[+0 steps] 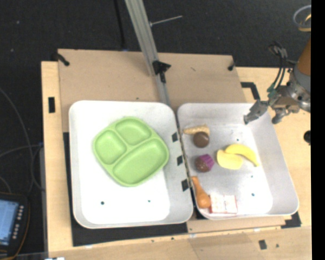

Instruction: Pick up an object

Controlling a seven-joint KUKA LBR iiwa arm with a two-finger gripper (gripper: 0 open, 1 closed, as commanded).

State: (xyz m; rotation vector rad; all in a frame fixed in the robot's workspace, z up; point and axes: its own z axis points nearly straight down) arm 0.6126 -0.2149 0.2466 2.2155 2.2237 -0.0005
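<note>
Jaws (264, 115) spread open, holding nothing, above the right bin's (271, 194) far right corner. Banana (244, 153) lies mid-bin beside a yellow block (227, 160). Green tray (131, 151) sits in the left bin (86, 199).

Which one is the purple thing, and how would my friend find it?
Look in the right bin, the one holding the small toys, not the one with the green divided plate. Near its left wall, the purple thing sits just below a brown ball and left of the yellow banana. It's the only purple piece there.
</note>
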